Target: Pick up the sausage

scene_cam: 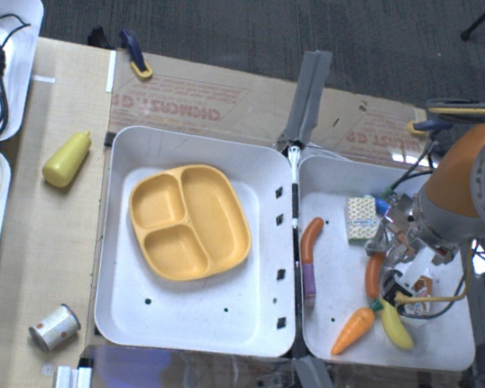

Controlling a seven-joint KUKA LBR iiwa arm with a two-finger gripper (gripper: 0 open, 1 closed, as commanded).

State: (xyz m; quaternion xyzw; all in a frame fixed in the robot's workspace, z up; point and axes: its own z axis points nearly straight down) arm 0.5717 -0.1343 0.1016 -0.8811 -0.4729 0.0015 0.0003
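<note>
The gripper (395, 251) sits low in the right bin (321, 333), at about three o'clock from the bench's centre. Whether it is spread or pinched cannot be told, because wrist hardware and cables crowd it. Directly beneath it, at its seven o'clock, lies a short reddish-orange sausage (374, 275), upright in the view and touching or nearly touching the tool. Nothing is seen to be held.

A second, longer sausage-like piece (310, 238) lies at the gripper's nine o'clock, along the bin's left wall, with a purple item (309, 283) just below it. At the gripper's ten o'clock rests a small patterned sponge block (362, 218). At six o'clock sit a yellow banana (396, 326) and, beside it, an orange carrot (353, 331).

The grey arm with its orange band (460, 173) leads away toward two o'clock. The left bin (106, 304) holds a yellow divided plate (189, 221).

The step appears to be the approach or grasp over the sausage. The next move likely needs the tool centred across the sausage's width, clear of the banana.
</note>
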